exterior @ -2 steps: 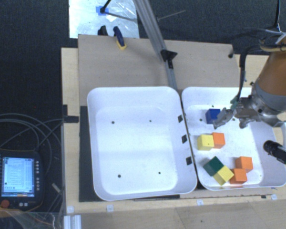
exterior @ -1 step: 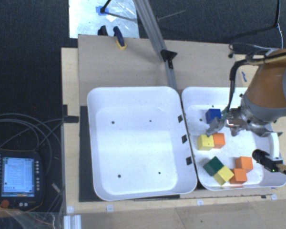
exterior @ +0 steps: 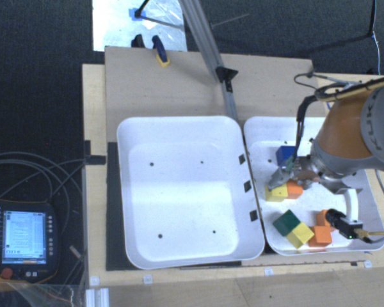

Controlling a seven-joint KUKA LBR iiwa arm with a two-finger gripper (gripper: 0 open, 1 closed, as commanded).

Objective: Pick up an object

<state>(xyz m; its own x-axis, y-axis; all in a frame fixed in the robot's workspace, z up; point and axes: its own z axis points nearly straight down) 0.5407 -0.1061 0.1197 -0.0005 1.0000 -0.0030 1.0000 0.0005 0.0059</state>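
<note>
Overhead, a tan bench [exterior: 179,82] carries two shallow white bins side by side on a dark carpeted floor [exterior: 32,56]. The left bin [exterior: 134,235] has a few small dark dots on its bottom. The right bin [exterior: 259,136] holds the blocks: a blue block [exterior: 285,154] near the middle, a yellow block [exterior: 278,193] touching an orange block [exterior: 294,190] just below it, then a green block [exterior: 285,222] against a second yellow block [exterior: 301,235], and two more orange blocks [exterior: 320,234] toward the near right corner. The arm [exterior: 355,136], grey with an orange band, reaches in from the right, and its gripper [exterior: 288,176] sits low between the blue block and the yellow-orange pair; whether its claw is apart or together cannot be told. A grey pole [exterior: 205,37] slants across the bench's far side. A handheld control pendant [exterior: 22,238] with a lit screen lies on the floor at the left among loose cables [exterior: 57,178]. A shiny sheet [exterior: 125,11] lies beyond the bench.
</note>
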